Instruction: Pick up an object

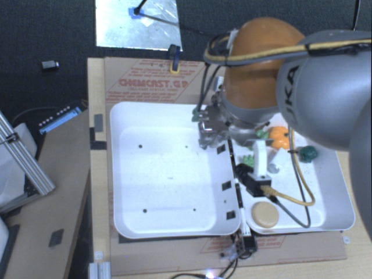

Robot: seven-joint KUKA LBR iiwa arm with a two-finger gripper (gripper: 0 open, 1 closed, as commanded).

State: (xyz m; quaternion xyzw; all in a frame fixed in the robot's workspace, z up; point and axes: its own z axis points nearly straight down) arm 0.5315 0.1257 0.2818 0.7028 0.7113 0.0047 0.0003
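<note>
Resting in bin: orange ball (279, 137) (round)

Dark speckled carpet floor (46, 22) across top and left; shiny square metal sheet (138, 16) lying on floor, blue tape patch (135, 12) on it; small dark grey block (50, 65) on carpet at left; tan wooden bench top (58, 214) lower left; brown cardboard sheet with red print (152, 80) over bench; silver aluminium frame rail (23, 158) at left edge; light even, glare on metal.
</note>
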